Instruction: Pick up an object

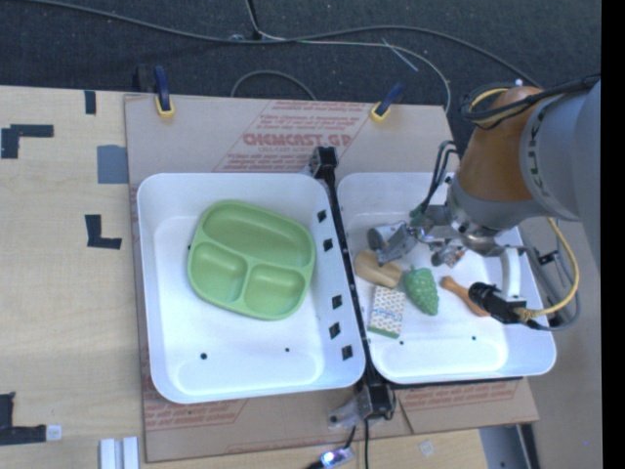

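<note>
Four small things in right bin [508, 364]. Gripper [391, 243] over bin's left side, jaws can't tell. Green lump [422, 290] looks light, bumpy; grab across middle.

A brown cardboard sheet [293, 135] with red print lay on the wooden desk [59, 262], held at its far edge by two clamps, one [161, 96] at the left and one [387, 101] further right. Black tape marks [98, 231] dotted the desk's left part. Beyond the desk, thin cables [293, 35] trailed over a dark carpet [117, 18].
</note>
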Action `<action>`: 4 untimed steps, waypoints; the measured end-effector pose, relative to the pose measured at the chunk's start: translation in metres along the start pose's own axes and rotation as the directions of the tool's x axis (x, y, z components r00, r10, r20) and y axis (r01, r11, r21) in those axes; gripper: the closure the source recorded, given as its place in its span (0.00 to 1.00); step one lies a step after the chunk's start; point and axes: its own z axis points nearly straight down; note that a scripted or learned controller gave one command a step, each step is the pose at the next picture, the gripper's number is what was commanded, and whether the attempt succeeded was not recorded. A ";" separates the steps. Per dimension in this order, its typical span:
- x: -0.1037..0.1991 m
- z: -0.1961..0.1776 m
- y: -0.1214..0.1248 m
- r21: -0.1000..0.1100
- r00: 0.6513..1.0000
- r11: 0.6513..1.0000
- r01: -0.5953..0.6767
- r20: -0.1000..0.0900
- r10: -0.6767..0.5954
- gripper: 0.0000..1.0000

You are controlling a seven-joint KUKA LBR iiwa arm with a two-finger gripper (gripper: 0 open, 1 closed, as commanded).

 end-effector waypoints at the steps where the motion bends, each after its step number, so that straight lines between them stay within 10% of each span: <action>1: 0.001 0.050 0.001 -0.002 1.000 1.000 0.000 -0.004 0.000 0.00; 2: 0.003 0.041 0.001 -0.004 1.000 1.000 0.003 -0.003 -0.003 1.00; 4: 0.014 -0.078 0.003 -0.009 1.000 1.000 0.001 -0.001 -0.001 1.00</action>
